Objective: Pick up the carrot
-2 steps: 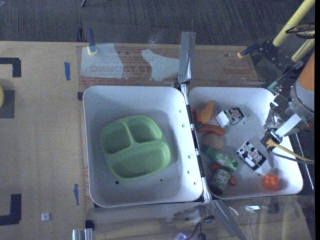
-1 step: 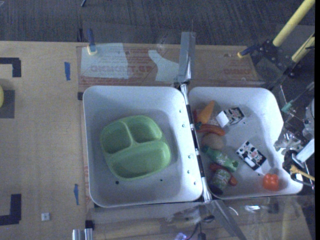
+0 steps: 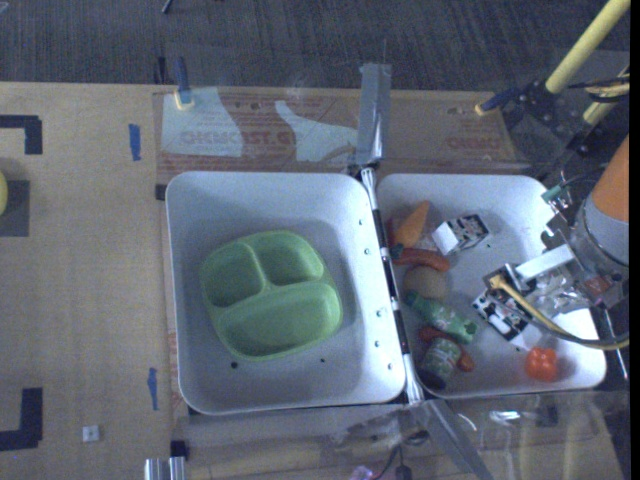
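Pincer (image 3: 552,290) on my grey arm hangs over the right half of the right-hand shallow white plastic bin (image 3: 480,190); I cannot tell whether it is open or closed. The orange tapered carrot (image 3: 411,224) lies near that bin's far left corner, close to the divider and well apart from the pincer. A green divided plastic plate (image 3: 270,293) sits in the left-hand shallow white bin (image 3: 190,268) on the tan bench (image 3: 80,298).
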